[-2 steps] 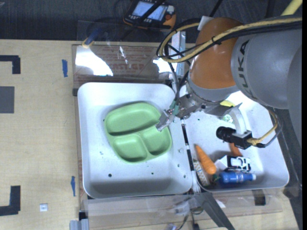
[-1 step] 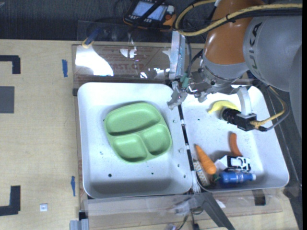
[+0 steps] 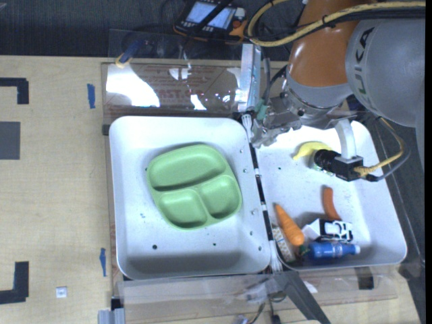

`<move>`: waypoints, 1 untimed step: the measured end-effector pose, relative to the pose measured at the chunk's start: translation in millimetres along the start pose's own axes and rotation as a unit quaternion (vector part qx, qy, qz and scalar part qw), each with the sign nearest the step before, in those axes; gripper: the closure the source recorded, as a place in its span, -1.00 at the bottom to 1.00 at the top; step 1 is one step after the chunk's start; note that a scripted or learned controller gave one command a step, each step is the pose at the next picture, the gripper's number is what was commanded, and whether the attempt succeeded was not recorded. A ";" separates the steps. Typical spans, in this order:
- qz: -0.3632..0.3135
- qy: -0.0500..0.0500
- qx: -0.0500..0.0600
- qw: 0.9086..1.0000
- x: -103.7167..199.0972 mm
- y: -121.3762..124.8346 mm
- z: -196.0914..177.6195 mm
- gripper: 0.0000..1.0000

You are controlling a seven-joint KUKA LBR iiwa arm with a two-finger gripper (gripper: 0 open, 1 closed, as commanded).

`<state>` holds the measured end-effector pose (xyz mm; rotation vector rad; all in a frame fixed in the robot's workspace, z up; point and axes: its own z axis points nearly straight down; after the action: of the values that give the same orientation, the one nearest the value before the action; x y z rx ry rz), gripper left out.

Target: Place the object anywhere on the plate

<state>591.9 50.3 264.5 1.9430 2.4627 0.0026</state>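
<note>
A green plate (image 3: 194, 184) with three compartments lies in the left white bin (image 3: 128, 147), nothing on it. The right bin (image 3: 385, 208) holds the loose objects: a yellow banana-like piece (image 3: 305, 150) at the back, a carrot (image 3: 290, 226) near the dividing wall, a thinner orange piece (image 3: 329, 203), a blue bottle (image 3: 329, 250) and a small black-and-white item (image 3: 335, 230) at the front. My gripper (image 3: 264, 131) hangs over the back left corner of the right bin, close to the wall between the bins, left of the yellow piece. I see nothing held in it.
The grey arm with its orange band (image 3: 324, 46) covers the back of the right bin. A black fitting with a yellow cable (image 3: 337, 164) sits beside the yellow piece. A clear panel (image 3: 175, 86) stands behind the left bin.
</note>
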 end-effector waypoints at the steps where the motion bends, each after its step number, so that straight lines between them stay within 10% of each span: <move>1: -0.047 0.002 0.003 0.999 71.7 29.9 55.5 1.00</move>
<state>604.5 126.9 209.0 1.8294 2.5555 -0.0014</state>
